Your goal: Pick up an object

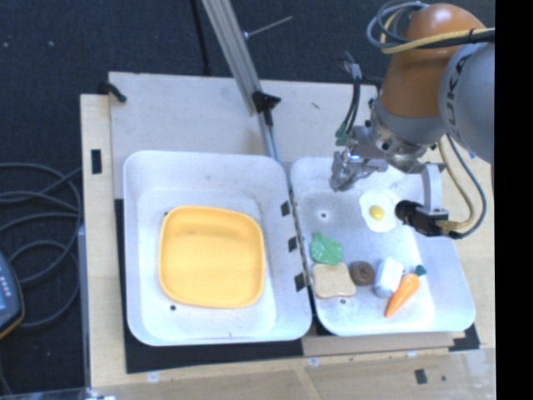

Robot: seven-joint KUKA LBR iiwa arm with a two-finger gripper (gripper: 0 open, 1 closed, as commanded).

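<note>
gripper hovering over right bin's far-left corner | finger state: cannot tell | fried egg lying just right

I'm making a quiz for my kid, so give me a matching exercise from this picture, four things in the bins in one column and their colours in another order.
Things:
1. plate
2. carrot
3. fried egg
4. leafy piece

Colours:
A. green
B. white with a yellow middle
C. yellow all over
D. orange with a green tip

Pairs: 1-C, 2-D, 3-B, 4-A
</note>
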